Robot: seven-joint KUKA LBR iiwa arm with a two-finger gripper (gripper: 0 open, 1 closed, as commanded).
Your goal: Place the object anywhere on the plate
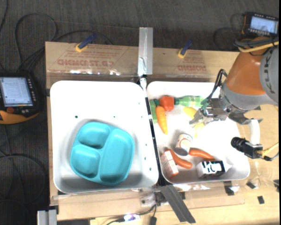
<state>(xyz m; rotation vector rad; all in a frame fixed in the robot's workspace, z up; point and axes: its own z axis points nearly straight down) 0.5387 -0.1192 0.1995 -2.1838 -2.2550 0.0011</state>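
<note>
A: Nothing rests on the plate (102, 153) so far. It lies in the left bin (65, 102), a turquoise sectioned plate with all its compartments bare. I judge the task at its start: no pick confirmed, transfer and release both left to do.

B: Where is the object?

A: Not specified which. Candidates all lie in the right bin (234, 139): a carrot (161, 118), a tomato (166, 102), a green bottle (189, 100), a yellow piece (190, 111), a small can (183, 142), a black-and-white box (210, 168).

B: Gripper?

A: The gripper (199, 119) hangs over the right bin, just beside the yellow piece. Fingers look slightly parted with nothing visible between them, so I log no grasp.

B: Uncertainties?

A: Fingertips are small and blurred. The wrist covers part of the bin's upper right. Items near the bin's front overlap, so their identity is unclear.
</note>
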